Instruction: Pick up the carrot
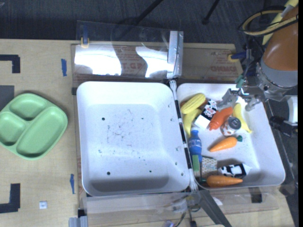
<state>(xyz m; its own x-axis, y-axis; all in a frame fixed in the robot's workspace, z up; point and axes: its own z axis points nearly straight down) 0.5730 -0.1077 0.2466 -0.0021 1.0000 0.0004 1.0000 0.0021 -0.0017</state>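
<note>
Where arm [279,56] crowds bin corner, fingers [242,94] unclear, state unreadable; carrot [222,144] lies apart.

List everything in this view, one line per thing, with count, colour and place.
bins: 2, white, side by side on the bench
carrots: 3, orange, in the right bin; one under the gripper, one mid-bin, one at the near edge
bananas: 2, yellow, far-left part of the right bin
bottle: 1, blue with a white cap, along the right bin's left wall
black-and-white toy: 1, just behind the nearest carrot; another small one sits by the bananas
divided plate: 1, green, on the bench left of the bins
clear panel: 1, transparent, standing behind the left bin
blue tape: a few strips, on the bench
arm: 1, grey with orange band, far right
gripper: 1, metal, over the right bin's far side
</note>
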